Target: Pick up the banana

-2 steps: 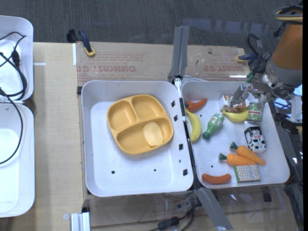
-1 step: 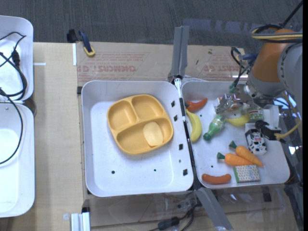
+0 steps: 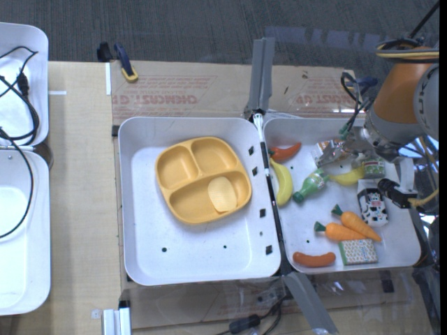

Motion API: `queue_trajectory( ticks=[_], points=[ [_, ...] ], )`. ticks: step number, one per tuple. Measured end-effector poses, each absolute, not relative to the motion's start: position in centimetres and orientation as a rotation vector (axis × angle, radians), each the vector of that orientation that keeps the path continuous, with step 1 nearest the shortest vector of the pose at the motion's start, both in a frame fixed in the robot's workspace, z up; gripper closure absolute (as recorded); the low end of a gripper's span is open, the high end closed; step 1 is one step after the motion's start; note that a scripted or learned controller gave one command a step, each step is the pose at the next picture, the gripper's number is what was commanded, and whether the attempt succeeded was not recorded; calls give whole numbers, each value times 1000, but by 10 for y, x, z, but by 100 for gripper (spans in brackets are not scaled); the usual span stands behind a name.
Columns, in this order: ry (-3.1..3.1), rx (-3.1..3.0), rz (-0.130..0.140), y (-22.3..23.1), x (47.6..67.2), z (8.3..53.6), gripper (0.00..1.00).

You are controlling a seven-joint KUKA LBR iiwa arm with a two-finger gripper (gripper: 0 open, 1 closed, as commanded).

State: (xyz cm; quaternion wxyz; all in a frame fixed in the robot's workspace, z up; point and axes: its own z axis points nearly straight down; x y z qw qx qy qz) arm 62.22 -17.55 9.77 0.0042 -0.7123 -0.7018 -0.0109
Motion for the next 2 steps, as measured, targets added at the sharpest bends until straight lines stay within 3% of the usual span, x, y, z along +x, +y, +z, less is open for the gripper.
queue_trajectory(
  ticks=[1,2],
  points=[
    [-2225,-2189,-18,-174,637,93,0],
    [-2301,-2094,-30,-182,637,94,0]
  ],
)
